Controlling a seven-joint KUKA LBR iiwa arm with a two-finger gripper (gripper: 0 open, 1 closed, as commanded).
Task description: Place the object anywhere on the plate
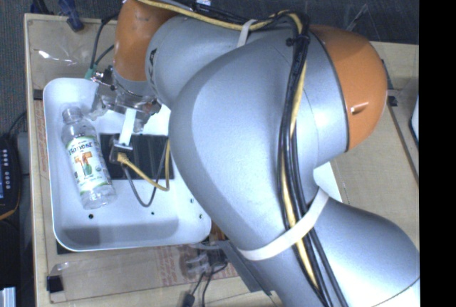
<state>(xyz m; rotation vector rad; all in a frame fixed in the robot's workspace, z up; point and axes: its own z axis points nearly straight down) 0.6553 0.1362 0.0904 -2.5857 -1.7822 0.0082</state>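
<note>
The clear plastic bottle [86, 160] lies on its side in the left white bin [114, 236], close to the bin's left wall and almost parallel to it. Its cap end points to the far side of the bin, and its base points to the near side. A label with green and orange print goes around its middle. The bottle is resting on the floor of the bin; nothing is lifting it.

The hand [108, 105] is just beside the cap end of the bottle, a little to the right of it, over the far part of the same bin. The view does not let me tell if it touches the bottle. I also cannot tell if the hand is spread or pressed together, because the wrist covers it.

The grey arm [242, 149] comes in from the right and covers most of the right half of the bin. Its orange band [134, 35] sits directly above the hand.

The bin stands on a pale tabletop [44, 49]. At the right, a thin strip of the second white bin [415, 119] is visible.
</note>
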